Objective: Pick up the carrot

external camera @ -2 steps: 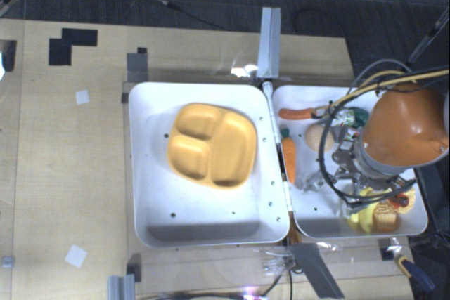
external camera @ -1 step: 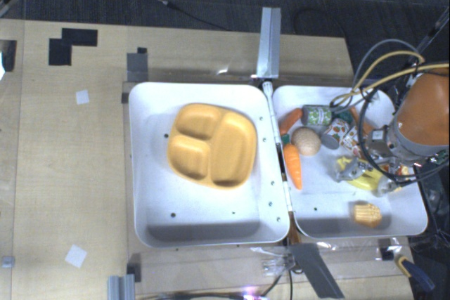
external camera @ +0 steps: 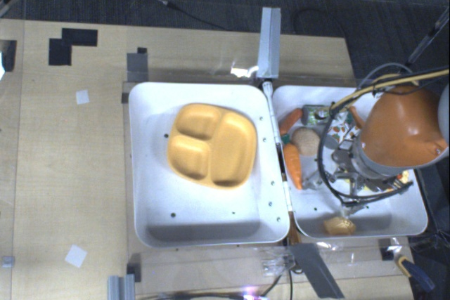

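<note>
- pale wooden surface (external camera: 63, 151) carries two shallow white plastic bins; the left bin (external camera: 151, 221) holds a yellow three-part tray (external camera: 211, 144).
- long orange carrot (external camera: 292, 166) lies in the right bin (external camera: 415, 218), against its left wall, untouched.
- claw (external camera: 349, 201) hangs right of the carrot; its state i cannot tell.
- grasp and lift both remain.

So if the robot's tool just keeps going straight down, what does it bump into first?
Probably the bare white floor of the right bin. The tool points down just above the small tan lump, so it might brush that instead; depth is hard to judge. The carrot lies off to the side.
</note>
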Controlling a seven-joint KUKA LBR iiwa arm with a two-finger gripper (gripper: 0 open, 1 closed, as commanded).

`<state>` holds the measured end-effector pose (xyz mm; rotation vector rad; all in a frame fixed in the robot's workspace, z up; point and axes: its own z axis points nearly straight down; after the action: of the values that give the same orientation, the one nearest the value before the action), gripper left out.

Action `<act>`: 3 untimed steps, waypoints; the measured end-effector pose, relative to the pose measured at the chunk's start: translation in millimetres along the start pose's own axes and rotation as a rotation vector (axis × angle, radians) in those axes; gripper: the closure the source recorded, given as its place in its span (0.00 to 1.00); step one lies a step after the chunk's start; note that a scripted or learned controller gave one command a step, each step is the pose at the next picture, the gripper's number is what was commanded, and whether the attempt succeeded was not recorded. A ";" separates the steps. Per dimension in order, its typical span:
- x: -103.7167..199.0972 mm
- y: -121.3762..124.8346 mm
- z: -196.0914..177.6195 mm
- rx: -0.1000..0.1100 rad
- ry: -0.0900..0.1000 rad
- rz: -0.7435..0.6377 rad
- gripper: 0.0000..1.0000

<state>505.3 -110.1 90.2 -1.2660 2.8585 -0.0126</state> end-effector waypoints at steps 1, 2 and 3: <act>3.6 0.5 0.1 0.001 -0.003 -0.598 0.00; 86.0 -54.6 -22.1 -0.008 0.006 -0.666 0.00; 24.1 -9.9 -21.4 -0.010 0.003 -0.170 0.00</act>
<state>496.1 -134.6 111.4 -1.5083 2.7475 -0.0017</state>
